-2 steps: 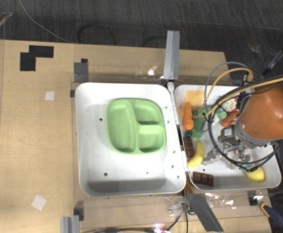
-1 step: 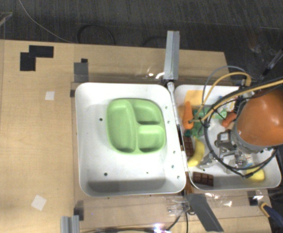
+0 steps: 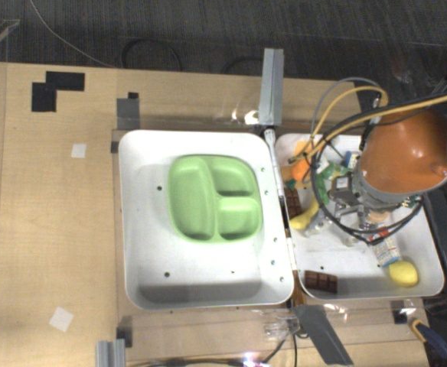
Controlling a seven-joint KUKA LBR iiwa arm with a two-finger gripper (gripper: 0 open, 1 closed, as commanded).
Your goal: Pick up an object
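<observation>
The orange band of the arm [image 3: 404, 153] is the closest thing to my camera, at the right of the frame, and it covers the gripper [image 3: 351, 205] below it, so I cannot tell if it holds anything. It hangs over the right bin [image 3: 430, 277]. In this bin I see a yellow lemon [image 3: 403, 273] at the lower right, a brown chocolate bar [image 3: 320, 283] at the lower left, and a banana [image 3: 303, 217] near the left wall. The left bin [image 3: 143, 228] holds a green divided plate [image 3: 213, 197]. Both bins sit on a light wooden bench [image 3: 47, 205]; dark carpet [image 3: 170, 14] fills the top.
</observation>
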